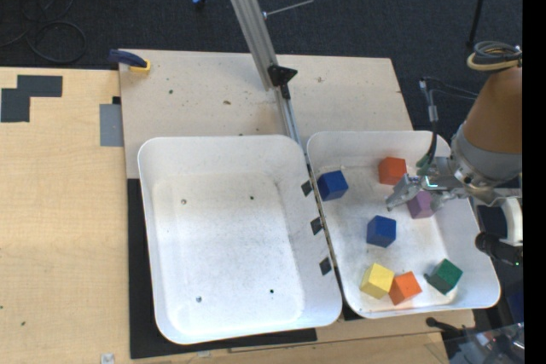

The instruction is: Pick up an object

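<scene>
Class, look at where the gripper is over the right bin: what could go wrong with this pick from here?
1. The gripper sits at the purple block, with the orange block close by; it might bump that one.
2. The purple block is partly hidden under the gripper, so the grasp may be off-centre and slip.

Purple block (420, 205) partly covered by the gripper (415, 192), finger state unclear, arm (495, 128) cut off at the right edge, green block (444, 276) half in shadow near the bin rim (478, 303)
</scene>
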`<state>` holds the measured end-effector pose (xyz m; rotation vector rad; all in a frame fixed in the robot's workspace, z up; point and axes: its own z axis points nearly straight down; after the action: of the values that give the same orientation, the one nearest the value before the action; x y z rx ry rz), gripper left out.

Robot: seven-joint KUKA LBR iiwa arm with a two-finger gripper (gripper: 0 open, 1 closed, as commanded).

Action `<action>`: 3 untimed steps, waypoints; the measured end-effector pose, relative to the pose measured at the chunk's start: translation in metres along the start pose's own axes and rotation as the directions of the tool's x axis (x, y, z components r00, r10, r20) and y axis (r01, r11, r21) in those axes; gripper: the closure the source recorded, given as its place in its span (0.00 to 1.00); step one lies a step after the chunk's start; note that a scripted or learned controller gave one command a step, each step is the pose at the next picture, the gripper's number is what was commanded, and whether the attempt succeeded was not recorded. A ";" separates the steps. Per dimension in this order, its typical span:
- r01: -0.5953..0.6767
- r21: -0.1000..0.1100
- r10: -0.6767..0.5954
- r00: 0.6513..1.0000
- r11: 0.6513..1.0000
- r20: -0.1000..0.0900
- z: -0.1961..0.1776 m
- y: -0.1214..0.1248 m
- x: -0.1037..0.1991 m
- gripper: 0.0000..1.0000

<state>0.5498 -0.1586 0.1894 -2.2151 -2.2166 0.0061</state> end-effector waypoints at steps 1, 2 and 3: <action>-0.002 -0.005 0.002 1.000 1.000 0.001 -0.003 0.001 -0.001 0.00; 0.000 0.002 0.000 1.000 1.000 0.000 0.060 -0.006 0.004 0.00; -0.002 -0.011 0.002 1.000 1.000 -0.001 0.097 -0.004 0.005 0.00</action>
<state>0.5454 -0.1535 0.0929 -2.2224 -2.2195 -0.0064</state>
